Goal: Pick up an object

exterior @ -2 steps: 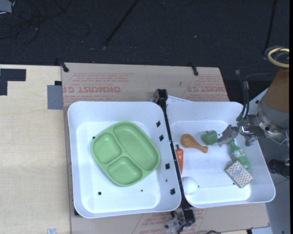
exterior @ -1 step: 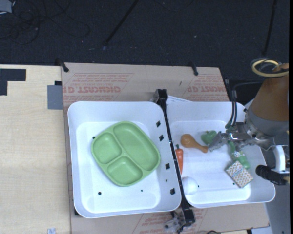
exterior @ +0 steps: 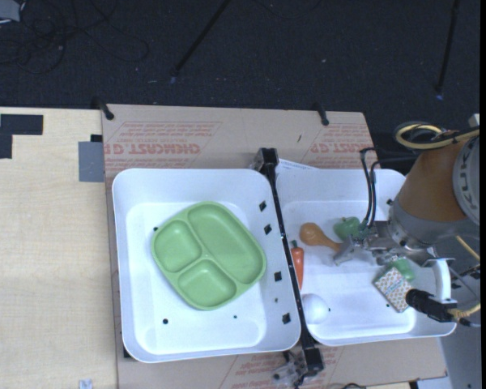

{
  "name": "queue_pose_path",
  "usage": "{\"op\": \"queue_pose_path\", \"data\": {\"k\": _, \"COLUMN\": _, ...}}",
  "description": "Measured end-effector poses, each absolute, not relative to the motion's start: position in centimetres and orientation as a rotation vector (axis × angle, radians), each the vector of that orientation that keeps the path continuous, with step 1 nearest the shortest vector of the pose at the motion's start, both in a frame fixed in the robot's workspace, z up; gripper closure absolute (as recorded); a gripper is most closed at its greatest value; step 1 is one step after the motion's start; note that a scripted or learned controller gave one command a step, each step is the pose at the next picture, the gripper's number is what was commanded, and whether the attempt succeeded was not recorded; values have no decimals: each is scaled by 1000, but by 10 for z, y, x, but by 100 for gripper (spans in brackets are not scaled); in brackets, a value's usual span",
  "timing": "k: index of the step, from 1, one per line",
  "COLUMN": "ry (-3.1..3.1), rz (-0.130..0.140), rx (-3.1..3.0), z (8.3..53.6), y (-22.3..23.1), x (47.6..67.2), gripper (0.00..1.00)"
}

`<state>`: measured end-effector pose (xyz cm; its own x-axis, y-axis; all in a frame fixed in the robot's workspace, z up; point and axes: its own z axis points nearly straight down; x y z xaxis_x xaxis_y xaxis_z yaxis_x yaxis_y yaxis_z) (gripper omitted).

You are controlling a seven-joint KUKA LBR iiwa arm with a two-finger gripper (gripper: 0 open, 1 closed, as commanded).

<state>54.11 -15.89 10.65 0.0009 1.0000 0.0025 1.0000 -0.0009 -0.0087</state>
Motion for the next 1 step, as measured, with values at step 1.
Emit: {"op": "queue_pose_path", "data": {"k": 1, "ry": -2217, "rz": 4, "rx": -2219, "z": 86, "y": -158, "x": 540, "gripper": 0}}
